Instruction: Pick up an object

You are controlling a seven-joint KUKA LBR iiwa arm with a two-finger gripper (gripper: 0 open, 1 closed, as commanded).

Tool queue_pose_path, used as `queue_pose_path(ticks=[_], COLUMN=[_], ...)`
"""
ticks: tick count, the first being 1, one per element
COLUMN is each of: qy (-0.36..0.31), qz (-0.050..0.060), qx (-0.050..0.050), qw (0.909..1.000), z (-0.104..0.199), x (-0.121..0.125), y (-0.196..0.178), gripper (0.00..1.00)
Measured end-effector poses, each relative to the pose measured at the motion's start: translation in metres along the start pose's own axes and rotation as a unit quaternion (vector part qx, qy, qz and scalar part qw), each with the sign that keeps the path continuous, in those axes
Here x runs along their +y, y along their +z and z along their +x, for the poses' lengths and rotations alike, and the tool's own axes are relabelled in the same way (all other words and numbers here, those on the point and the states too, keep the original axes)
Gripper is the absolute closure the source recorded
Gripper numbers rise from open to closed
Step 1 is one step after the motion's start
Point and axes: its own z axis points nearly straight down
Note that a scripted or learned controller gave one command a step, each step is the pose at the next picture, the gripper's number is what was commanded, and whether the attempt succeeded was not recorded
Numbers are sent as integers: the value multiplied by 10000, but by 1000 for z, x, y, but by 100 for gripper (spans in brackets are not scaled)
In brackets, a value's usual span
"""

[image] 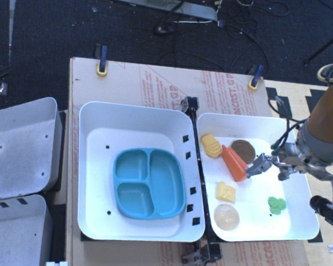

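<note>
The right bin (296,229) holds several toy foods: a yellow corn piece (211,145), a brown round disc (243,150), an orange carrot (233,163), a yellow cheese wedge (226,192), a beige round cookie (227,216) and a green broccoli piece (276,205). My gripper (260,165) hangs over the right bin just right of the carrot, near its lower end and below the brown disc. Nothing shows between its fingers.
The left bin (90,152) holds a blue three-compartment tray (149,183). A black divider clip strip (195,166) runs between the bins. The grey arm (321,136) reaches in from the right. White bin lids (16,146) lie at the far left.
</note>
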Motion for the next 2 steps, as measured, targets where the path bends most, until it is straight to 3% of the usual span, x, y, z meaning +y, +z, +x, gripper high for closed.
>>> queue_pose_path(ticks=[1,2], qy=[-12,0], qz=[-49,-23], qx=[-9,-3], qw=[10000,10000], z=[0,2], x=[2,-4], y=[-5,57], gripper=[0,0])
